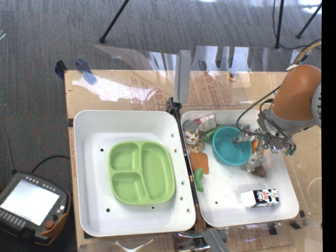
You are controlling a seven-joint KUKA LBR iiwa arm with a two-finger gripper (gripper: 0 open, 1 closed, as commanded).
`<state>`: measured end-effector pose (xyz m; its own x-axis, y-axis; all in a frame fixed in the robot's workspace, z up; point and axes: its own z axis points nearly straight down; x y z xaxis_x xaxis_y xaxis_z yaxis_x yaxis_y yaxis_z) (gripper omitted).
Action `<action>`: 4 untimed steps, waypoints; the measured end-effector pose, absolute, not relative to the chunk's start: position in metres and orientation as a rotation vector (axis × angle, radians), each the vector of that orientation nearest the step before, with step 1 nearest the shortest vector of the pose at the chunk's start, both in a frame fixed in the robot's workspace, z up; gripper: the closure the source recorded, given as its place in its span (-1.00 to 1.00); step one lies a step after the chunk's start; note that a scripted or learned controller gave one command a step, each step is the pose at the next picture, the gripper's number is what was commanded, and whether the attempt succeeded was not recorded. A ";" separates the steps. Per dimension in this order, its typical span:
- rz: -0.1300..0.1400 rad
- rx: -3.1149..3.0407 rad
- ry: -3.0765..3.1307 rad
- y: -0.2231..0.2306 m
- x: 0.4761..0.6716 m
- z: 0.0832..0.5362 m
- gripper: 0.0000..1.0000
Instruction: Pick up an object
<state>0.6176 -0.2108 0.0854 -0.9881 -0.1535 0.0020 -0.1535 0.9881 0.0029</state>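
Right bin [231, 214]: bowl [230, 146], can [191, 132], carton [260, 197] crowd back and right; bare floor front-centre. Left bin [89, 193]: tray [142, 172] fills middle.

You see a smooth, matt green plastic divided plate [142, 172], a glossy teal plastic bowl [229, 145] at its 2 o'clock, and a printed paper carton [261, 197].

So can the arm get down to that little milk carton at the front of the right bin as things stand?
Probably yes. The milk carton lies by itself on the bare floor of the right bin, with nothing over it. The pincer hangs nearby beside the teal bowl, so the path looks free.
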 end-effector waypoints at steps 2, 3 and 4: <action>0.000 0.569 -3.091 -0.156 0.574 0.093 -1.00; 0.003 0.691 -3.059 -0.095 0.604 0.089 -1.00; 0.002 0.685 -3.040 -0.097 0.600 0.097 1.00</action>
<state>0.6002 -0.0971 0.0973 -0.9030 -0.4289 0.0252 -0.4289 0.9033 0.0046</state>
